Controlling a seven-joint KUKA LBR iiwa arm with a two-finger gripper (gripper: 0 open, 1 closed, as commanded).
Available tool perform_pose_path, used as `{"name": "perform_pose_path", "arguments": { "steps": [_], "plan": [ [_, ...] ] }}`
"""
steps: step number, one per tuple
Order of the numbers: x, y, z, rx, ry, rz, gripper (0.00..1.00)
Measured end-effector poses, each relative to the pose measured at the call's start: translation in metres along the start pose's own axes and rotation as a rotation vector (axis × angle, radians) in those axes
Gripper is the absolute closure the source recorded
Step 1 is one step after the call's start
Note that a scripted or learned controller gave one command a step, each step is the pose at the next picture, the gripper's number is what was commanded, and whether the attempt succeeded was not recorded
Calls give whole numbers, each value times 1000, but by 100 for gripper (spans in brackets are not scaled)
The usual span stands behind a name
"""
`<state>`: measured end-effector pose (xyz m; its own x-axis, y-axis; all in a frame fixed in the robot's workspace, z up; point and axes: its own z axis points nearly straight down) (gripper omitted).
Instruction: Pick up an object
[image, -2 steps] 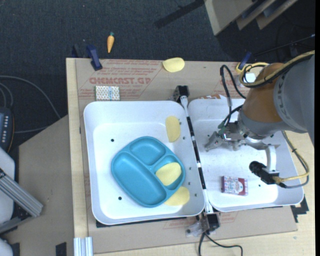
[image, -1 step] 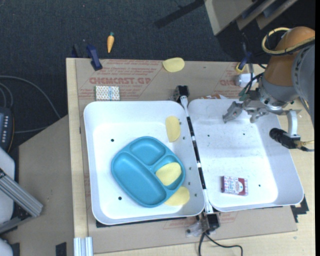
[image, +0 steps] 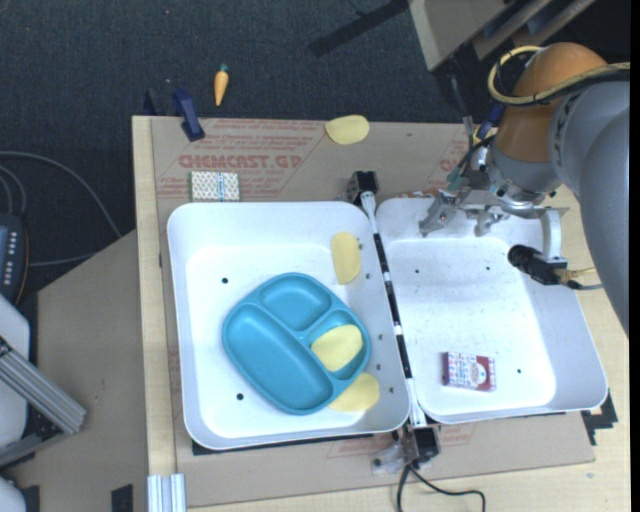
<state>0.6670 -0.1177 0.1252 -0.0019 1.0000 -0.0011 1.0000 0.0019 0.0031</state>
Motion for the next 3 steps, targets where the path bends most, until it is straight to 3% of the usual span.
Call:
{"name": "perform_pose_path", "arguments": {
  "steps": [1,2,3],
  "plan": [
    [14,-87,25,4,1,2,0],
    [-8,-36,-16,1,0,1,0],
    [-1,-144,-8,5,2,3,0]
  ]
}}
